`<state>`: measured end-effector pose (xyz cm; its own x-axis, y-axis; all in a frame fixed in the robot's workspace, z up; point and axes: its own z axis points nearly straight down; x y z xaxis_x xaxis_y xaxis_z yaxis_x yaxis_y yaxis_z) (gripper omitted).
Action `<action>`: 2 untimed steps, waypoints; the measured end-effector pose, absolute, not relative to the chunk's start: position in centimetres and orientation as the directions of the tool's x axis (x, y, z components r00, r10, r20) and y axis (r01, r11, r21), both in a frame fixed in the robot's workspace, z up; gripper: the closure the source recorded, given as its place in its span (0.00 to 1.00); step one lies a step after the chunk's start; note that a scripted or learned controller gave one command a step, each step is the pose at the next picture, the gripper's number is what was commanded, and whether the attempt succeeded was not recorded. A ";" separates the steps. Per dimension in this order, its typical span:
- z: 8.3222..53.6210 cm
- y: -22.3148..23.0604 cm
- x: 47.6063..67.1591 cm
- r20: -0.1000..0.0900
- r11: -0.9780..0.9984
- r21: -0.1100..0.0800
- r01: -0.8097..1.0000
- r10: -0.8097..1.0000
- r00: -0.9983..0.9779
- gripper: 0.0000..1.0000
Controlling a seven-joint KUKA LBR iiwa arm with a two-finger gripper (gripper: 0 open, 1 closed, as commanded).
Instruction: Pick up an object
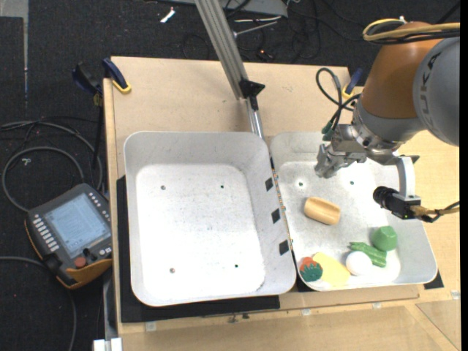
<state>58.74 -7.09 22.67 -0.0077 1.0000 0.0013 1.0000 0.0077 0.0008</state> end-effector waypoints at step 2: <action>23.8 3.7 60.0 0.002 0.008 0.003 1.000 1.000 -0.008 1.00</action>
